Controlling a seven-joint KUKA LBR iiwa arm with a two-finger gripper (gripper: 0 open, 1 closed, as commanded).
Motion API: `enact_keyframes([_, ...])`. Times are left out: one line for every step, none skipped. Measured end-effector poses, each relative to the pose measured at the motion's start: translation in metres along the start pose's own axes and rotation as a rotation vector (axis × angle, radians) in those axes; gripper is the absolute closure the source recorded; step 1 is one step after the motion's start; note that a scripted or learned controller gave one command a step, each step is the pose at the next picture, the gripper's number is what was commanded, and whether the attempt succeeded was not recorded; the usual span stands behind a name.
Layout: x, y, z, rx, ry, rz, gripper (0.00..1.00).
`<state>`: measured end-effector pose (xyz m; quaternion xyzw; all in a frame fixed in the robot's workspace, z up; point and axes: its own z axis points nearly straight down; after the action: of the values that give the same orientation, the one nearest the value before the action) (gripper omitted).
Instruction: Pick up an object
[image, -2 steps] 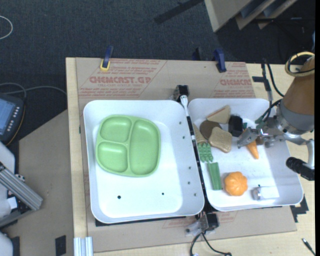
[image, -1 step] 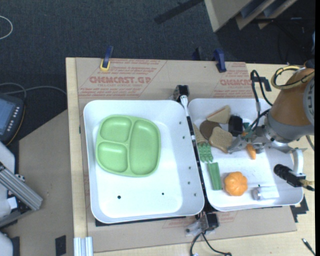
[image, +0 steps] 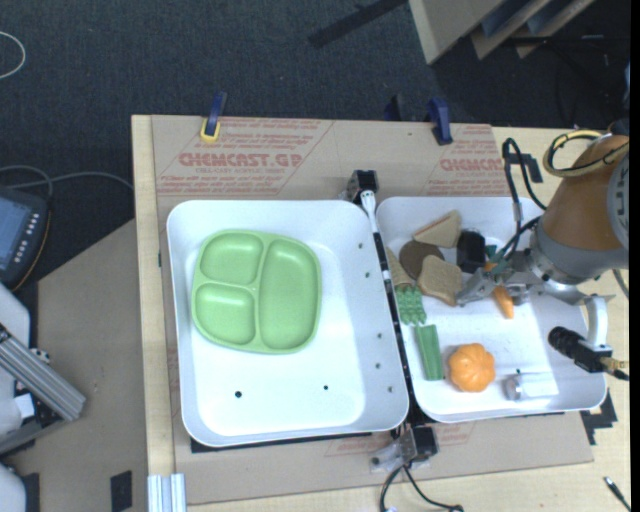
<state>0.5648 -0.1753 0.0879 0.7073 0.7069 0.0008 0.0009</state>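
Two bins sit on the surface; the pincer (image: 478, 288) hovers low in the right bin (image: 560, 395), its grip state impossible to tell. Brown bread-like pieces (image: 436, 275) lie just left of it, and an orange pumpkin (image: 471, 367) sits nearer the front.

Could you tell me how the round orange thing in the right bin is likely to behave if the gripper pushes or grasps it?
The orange object looks rounded and ribbed like a small pumpkin, so it will probably roll or scoot when nudged. Its curved sides may slip out of a two-finger pinch. It lies free on the right bin floor, close beside the green stick, so a push could shove it against that.
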Motion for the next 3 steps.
enact_keyframes([-0.001, 0.0, -0.01, -0.002, -0.002, 0.001, 1.0])
enact_keyframes([0.001, 0.005, -0.053, -0.003, -0.002, -0.001, 1.0])
enact_keyframes([0.002, 0.004, -0.117, -0.006, -0.003, -0.002, 1.0])
